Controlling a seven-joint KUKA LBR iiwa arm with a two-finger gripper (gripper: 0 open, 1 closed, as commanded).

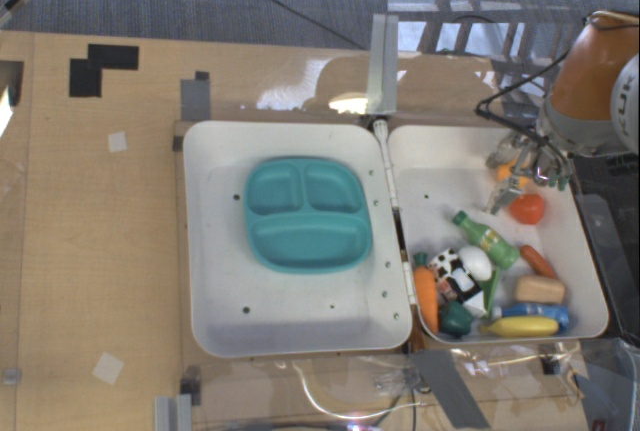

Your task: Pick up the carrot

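The carrot [427,297] is orange and lies lengthwise against the left wall of the right bin [440,164], near its front corner, beside a black-and-white cow toy [455,271]. My gripper [503,177] hangs over the bin's far right part, just left of a red tomato [528,208] and well away from the carrot. Its metal fingers [497,159] stand apart, open. A small orange patch shows between them; I cannot tell what it is.
Around the carrot lie a green bottle [486,238], a white egg [476,264], a dark green piece [455,319], a yellow banana [520,326], a tan bread piece [540,290] and a red-orange sausage [538,261]. The left bin [215,319] holds a teal divided plate [307,214].
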